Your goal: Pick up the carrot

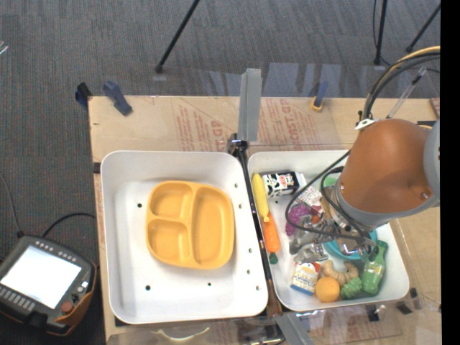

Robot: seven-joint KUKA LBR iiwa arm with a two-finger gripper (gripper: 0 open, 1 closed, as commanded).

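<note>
Along the left wall of the right bin (399, 268) lies the carrot (272, 238), a short, tapered orange toy with a dark green stub at its near end, smooth and plastic-looking. A yellow banana-like piece (259, 195) sits just beyond it, end to end along the same wall. Over the bin's middle hangs the gripper (323, 240), metallic among black cables, apart from the carrot; how its grip stands cannot be told. Around it crowd a small cow-patterned carton (282, 183), a round orange fruit (327, 289) and a knobbly green item (351, 287). A glossy yellow divided plate (191, 223) rests in the left bin (122, 192).
</note>
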